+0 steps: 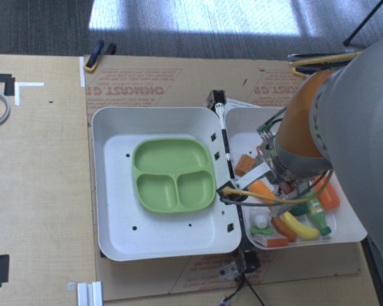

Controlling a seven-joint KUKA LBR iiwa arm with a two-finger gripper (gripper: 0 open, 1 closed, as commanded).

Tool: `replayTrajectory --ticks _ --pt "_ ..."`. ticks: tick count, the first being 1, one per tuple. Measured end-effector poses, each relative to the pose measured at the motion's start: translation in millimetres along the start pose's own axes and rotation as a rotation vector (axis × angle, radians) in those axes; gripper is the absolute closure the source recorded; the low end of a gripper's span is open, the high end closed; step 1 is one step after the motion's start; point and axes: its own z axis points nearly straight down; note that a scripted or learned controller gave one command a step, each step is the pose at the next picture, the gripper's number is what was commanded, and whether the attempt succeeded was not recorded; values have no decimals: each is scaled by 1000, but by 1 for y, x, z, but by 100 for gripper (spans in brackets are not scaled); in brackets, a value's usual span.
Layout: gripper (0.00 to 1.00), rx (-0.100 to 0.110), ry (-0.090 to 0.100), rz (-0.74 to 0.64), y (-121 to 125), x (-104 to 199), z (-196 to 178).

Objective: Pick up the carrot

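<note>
Grey carpet floor [51, 18] w/ bright light patch [191, 5] at top; wood bench [38, 190], cardboard sheet [134, 85] under bins.

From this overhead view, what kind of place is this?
Likely a robot manipulation lab bench, not a kitchen: two white bins sit on cardboard taped to a workbench, a green divided plate lies in the left one, toy food such as a banana fills the right, under the arm.

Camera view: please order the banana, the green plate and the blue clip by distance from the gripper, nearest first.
The gripper is low over the right bin.
1. Banana: right bin, just below the gripper in the view.
2. Green plate: in the left bin, to the gripper's left.
3. Blue clip: on the cardboard beyond the bins, upper left.
</note>
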Motion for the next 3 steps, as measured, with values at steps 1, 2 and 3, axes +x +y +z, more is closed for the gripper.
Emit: replayTrajectory --ticks 1,2,3 --pt "0 0 0 0 0 0 0" --pt "0 0 0 0 0 0 0" --pt "0 0 0 0 0 0 0"
